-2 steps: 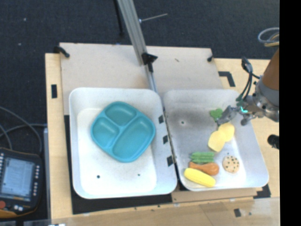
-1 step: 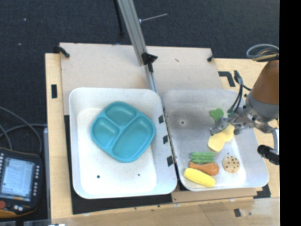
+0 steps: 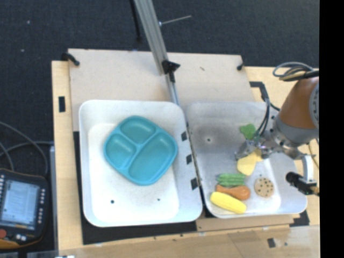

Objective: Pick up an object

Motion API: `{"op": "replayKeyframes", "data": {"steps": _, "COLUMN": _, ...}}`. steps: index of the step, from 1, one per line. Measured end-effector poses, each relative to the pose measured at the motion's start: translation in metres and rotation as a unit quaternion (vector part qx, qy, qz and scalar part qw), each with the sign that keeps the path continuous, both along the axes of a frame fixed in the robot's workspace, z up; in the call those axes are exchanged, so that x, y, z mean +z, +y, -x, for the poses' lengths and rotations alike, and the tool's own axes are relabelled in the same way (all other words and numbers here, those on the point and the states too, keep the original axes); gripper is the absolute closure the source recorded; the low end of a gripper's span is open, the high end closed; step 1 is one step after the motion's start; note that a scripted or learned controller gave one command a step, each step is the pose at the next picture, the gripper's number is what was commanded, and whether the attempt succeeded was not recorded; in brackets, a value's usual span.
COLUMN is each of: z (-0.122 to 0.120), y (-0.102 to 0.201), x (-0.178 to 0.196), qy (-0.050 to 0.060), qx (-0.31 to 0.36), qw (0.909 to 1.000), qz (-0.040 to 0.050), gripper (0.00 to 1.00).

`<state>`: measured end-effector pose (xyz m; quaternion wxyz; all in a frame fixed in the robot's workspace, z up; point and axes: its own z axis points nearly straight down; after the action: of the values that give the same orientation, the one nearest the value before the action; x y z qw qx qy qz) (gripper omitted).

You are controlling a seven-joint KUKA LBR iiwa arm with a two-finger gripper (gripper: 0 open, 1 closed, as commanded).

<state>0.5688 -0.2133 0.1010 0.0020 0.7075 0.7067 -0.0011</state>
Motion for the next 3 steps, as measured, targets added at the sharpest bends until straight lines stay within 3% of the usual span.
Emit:
{"op": "replayKeyframes", "data": {"steps": 1, "z": -0.002, "y": -0.001, "x": 0.014, "qy": -0.003, "qx": -0.001, "qw": 1.0, "qz": 0.0, "gripper": 1.0}}
{"op": "replayKeyframes", "data": {"steps": 2, "z": -0.011, "y": -0.004, "x": 0.076, "qy": -0.003, "qx": 0.002, "qw": 1.0, "qz": -0.0005, "gripper": 1.0}}
{"op": "replayKeyframes", "data": {"steps": 3, "z": -0.004, "y": -0.004, "x": 0.126, "qy": -0.003, "qx": 0.002, "qw": 1.0, "qz": -0.0008, "gripper": 1.0}}
